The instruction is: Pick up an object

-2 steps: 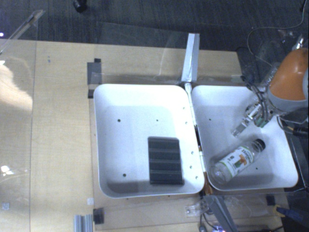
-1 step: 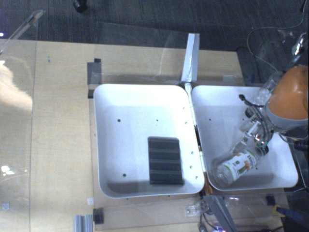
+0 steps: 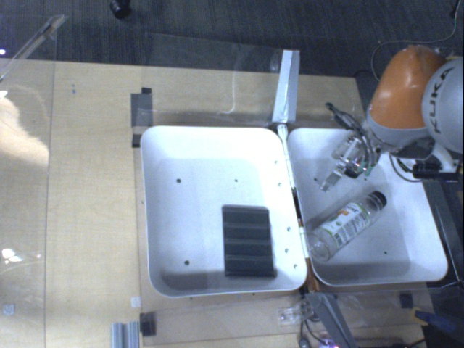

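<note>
Clear bottle [image 3: 346, 223] below hand [image 3: 341, 167]

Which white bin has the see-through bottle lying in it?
The right bin, under the pincer, holds the clear bottle on its side. The left bin holds a black ridged block.

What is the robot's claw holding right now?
Nothing. The gripper hangs over the right bin, above the bottle lying there, with nothing between its fingers.
</note>
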Controlling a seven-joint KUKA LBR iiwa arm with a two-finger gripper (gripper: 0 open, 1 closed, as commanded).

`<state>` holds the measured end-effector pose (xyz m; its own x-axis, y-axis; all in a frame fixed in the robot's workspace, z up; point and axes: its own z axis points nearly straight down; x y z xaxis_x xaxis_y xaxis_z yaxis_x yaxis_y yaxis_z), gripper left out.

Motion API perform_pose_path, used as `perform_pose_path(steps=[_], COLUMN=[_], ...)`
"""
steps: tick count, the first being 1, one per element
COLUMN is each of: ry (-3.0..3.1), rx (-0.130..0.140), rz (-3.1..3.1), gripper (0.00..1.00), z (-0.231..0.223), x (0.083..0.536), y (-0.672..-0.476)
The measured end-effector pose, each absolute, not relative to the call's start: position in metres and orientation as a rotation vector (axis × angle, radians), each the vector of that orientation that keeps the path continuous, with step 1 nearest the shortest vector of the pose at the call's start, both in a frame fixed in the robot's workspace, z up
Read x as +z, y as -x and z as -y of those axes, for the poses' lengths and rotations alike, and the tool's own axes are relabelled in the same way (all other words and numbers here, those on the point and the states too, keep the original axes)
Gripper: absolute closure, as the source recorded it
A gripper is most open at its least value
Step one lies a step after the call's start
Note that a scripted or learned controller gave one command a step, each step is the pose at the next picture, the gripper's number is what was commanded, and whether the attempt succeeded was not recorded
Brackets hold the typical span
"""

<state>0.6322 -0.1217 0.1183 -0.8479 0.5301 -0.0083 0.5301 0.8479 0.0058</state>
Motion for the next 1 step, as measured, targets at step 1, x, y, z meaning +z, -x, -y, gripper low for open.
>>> perform_pose_path(steps=[1], ry=[-1.252], rx=[0.006], rz=[-2.87], gripper=[0.0], z=[0.1235], x=[0.0884], y=[-0.6484])
